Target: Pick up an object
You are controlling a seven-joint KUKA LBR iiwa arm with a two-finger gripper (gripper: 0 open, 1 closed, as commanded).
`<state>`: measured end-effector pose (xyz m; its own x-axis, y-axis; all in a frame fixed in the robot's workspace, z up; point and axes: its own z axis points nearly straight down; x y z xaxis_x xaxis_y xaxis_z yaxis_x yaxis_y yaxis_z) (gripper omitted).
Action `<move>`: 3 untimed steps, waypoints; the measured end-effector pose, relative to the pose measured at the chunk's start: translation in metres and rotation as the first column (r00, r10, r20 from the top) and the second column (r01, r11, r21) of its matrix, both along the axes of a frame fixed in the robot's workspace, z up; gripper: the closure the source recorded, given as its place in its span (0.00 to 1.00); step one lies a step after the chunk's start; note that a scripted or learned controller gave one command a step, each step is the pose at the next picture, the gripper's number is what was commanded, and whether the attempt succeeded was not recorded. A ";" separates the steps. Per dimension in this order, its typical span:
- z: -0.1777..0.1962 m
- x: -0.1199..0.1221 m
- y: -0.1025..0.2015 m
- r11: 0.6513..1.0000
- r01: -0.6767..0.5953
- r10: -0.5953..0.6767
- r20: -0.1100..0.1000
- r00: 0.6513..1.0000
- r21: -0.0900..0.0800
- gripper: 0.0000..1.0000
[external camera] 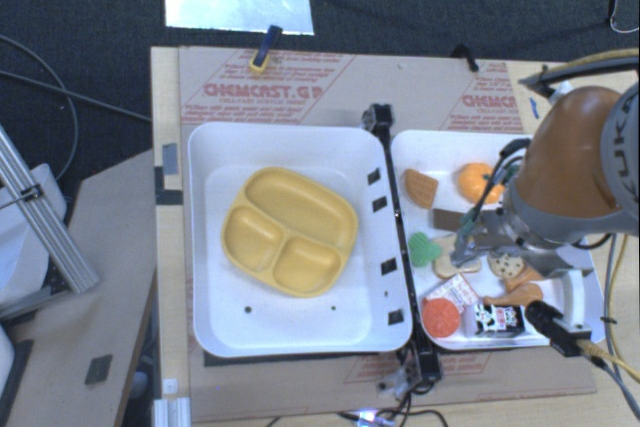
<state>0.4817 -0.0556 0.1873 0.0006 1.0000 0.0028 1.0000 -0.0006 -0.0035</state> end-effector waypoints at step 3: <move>0.024 0.009 -0.002 1.000 -0.002 0.002 0.005 1.000 -0.002 1.00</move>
<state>0.4907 -0.0580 0.2109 -0.0016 1.0000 0.0010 1.0000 0.0016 0.0014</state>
